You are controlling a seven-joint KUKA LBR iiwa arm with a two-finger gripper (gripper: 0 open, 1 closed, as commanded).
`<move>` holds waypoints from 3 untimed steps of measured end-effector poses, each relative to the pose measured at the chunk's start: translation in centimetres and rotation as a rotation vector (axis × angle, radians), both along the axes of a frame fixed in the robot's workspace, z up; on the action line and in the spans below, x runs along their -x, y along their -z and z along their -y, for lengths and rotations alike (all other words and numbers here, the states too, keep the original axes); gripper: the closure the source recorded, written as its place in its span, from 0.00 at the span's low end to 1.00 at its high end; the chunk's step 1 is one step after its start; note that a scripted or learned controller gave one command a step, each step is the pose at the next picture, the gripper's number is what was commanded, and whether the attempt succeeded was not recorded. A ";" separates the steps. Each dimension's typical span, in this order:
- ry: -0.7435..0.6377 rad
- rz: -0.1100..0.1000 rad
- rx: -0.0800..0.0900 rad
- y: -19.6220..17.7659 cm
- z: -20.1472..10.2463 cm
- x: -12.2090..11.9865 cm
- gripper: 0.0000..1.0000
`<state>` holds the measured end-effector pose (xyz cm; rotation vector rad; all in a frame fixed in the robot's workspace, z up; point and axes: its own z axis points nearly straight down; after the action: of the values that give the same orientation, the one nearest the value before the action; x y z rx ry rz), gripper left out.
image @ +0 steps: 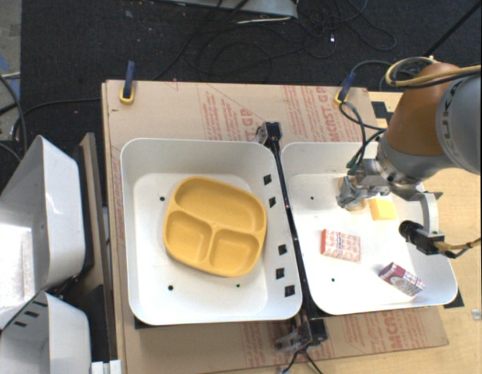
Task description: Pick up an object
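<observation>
In the right bin, a yellow block lies toward the back, a red-and-white packet flat mid-floor, a small maroon packet at the front corner.

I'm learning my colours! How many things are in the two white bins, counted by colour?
Yellow: 2, the divided tray in the left bin and the small block in the right bin.
Red and white: 1, the flat packet.
Purple and white: 1, the little packet.
Total: 4
</observation>
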<state>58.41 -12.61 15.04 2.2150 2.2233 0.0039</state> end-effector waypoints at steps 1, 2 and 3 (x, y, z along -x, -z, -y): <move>0.000 0.000 0.000 -5.9 0.1 0.7 1.00; 0.000 0.000 0.000 -7.9 0.1 0.7 1.00; -0.004 -0.006 -0.002 -7.7 -4.7 1.8 1.00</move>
<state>56.66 -7.90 22.76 2.2140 2.2322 0.0001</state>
